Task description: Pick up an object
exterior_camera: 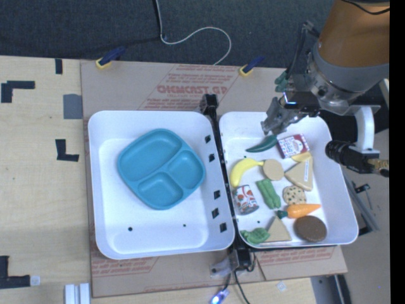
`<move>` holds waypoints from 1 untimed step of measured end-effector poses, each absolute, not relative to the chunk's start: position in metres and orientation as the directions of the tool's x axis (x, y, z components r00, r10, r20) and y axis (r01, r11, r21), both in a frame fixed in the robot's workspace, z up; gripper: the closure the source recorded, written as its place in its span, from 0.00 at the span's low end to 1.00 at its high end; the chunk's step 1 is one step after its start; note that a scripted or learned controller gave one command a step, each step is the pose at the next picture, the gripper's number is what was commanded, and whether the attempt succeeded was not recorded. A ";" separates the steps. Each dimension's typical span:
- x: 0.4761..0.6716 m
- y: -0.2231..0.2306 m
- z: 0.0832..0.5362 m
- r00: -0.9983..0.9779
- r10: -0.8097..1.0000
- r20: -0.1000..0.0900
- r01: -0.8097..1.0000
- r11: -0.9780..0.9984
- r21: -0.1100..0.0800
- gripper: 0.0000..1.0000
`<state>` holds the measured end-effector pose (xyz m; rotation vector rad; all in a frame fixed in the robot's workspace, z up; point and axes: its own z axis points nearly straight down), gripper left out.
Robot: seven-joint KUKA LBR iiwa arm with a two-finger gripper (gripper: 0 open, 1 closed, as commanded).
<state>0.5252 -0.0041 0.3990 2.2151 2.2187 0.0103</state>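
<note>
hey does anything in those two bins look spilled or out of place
Nothing looks spilled or damaged. The blue divided plate lies flat, at a slant, in the left bin. The toy foods, including the banana and carrot, lie loosely jumbled inside the right bin.

Dark carpet (76, 11) behind — wooden bench (38, 189) under brown cardboard (158, 90).

A sky-blue divided plate (162, 168) sits in the white left bin (101, 189); the white right bin (338, 189) carries a yellow banana (243, 168), dark green pepper (262, 145), green pea pod (268, 193), orange carrot (302, 211), brown round patty (310, 228), tan cookie (293, 195) and a maroon-and-white carton (292, 145). Beneath lies brown cardboard (158, 87) with red lettering, on a pale wood tabletop (38, 189) marked with black tape.
</note>
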 end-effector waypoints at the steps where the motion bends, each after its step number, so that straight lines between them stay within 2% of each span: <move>1: 0.482 0.009 0.441 -0.003 1.000 0.001 1.000 0.003 0.002 1.00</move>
